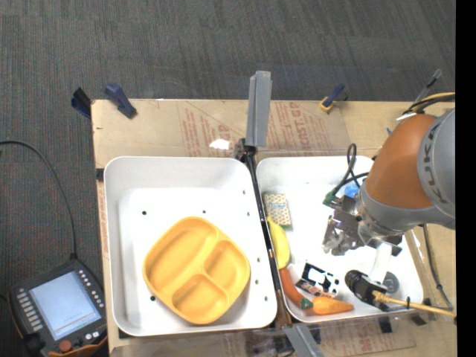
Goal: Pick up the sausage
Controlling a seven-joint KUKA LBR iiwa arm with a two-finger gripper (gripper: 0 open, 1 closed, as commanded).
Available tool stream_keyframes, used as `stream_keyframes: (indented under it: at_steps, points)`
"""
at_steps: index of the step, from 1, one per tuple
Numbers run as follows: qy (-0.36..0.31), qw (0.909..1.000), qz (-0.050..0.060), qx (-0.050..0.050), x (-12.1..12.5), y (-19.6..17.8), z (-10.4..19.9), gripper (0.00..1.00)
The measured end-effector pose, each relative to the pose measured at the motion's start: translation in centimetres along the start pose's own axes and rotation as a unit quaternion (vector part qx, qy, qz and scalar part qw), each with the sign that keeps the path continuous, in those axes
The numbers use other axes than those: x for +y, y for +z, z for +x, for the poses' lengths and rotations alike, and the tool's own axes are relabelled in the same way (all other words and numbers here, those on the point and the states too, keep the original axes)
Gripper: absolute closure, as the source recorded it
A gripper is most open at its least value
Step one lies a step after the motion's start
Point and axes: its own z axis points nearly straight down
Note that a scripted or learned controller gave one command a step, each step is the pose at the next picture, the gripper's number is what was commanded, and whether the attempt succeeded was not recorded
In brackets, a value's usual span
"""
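while the gripper (pixel 336 238) is held over the right bin (pixel 312 171), its jaw state cannot be told. the sausage (pixel 292 288) is seen at the bin's front left, touching the carrot (pixel 332 307) and banana (pixel 279 244); a neighbour may be grabbed instead.

Dark grey carpet floor (pixel 149 36), cardboard-covered bench (pixel 186 125), blue clamps (pixel 119 99) at its back edge
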Motion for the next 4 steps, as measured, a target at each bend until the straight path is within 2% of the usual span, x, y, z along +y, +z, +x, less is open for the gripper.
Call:
stream_keyframes:
  at_steps: [1, 2, 3, 4]
  points:
    - [0.056, 0.9984, -0.004, 0.001, -0.6, 9.8, -2.6, 1.00]
    - [0.058, 0.9983, -0.002, 0.001, -0.7, 9.0, -2.6, 1.00]
    - [-0.071, 0.9974, -0.001, 0.000, 2.8, -0.1, 2.6, 1.00]
    - [0.020, 0.9998, -0.001, -0.001, 3.4, -0.1, 6.5, 1.00]
